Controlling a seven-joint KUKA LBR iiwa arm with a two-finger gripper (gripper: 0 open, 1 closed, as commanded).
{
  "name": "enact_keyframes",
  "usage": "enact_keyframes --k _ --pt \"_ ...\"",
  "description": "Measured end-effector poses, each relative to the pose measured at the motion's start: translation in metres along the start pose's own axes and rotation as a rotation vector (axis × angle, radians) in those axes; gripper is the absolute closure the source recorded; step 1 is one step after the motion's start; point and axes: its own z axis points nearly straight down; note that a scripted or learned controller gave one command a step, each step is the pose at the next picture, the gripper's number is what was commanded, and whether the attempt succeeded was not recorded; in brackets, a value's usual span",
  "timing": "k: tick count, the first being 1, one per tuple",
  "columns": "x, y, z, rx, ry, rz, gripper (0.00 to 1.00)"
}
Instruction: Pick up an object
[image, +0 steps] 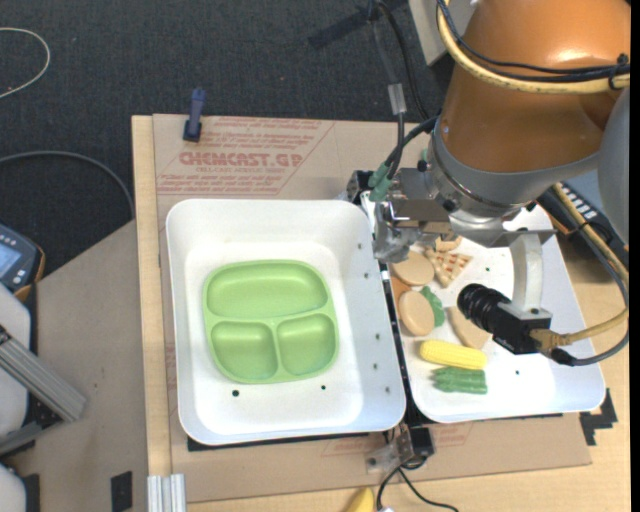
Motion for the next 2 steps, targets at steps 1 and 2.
enact_keyframes --k 1,2 --pt "-0.004 -0.001 -0.003 0.013 -0.007 0.008 1.0" --pt "0.061 -0.003 0.033 0.023 -0.007 0.003 1.0"
